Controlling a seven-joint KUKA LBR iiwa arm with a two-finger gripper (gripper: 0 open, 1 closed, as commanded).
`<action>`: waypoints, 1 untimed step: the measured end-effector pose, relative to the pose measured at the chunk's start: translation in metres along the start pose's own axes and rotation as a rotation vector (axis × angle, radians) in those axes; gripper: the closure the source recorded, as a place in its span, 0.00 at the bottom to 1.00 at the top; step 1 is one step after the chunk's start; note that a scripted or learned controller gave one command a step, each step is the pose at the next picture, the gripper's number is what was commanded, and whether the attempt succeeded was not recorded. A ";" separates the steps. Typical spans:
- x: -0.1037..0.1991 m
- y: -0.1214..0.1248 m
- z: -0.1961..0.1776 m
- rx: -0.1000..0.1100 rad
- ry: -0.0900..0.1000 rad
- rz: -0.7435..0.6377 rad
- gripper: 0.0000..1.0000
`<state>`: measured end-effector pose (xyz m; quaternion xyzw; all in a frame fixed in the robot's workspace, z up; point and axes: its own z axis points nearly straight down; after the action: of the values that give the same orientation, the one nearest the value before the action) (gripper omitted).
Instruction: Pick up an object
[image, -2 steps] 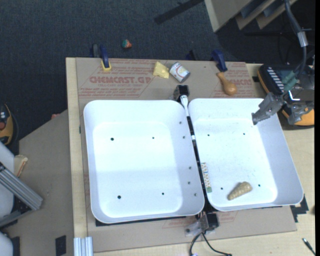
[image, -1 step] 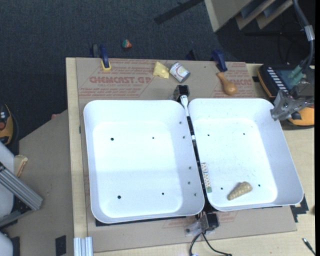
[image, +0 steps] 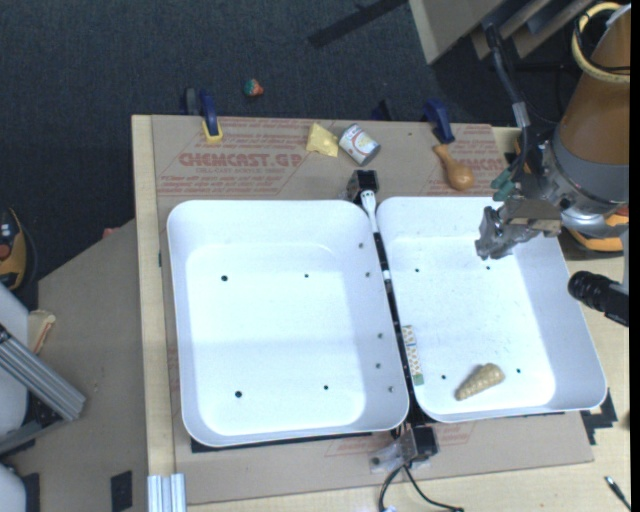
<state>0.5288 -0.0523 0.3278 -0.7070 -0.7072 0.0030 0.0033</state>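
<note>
Two shallow white plastic bins sit side by side on the desk (image: 250, 165): the left bin (image: 180, 300) in the middle of the frame and the right bin (image: 570, 340) toward the right edge. One tan cone-shaped object (image: 480, 380) lies in the lower part of the right bin. Along the top of the desk there are two blue clamps, one at upper left (image: 208, 108) and one at upper right (image: 436, 118). Between them lie one yellow wedge-shaped piece (image: 322, 141), one small white-and-grey box (image: 358, 144) and one orange-brown pear-shaped object (image: 455, 170). One small multicoloured ball (image: 254, 88) lies on the dark floor (image: 90, 70) above the desk. One gripper (image: 497, 240) hangs over the right bin.
</note>
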 end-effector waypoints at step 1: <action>0.047 0.091 -0.082 -0.024 -0.001 -0.006 1.00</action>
<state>0.6201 -0.0056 0.4093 -0.7049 -0.7093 -0.0052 -0.0055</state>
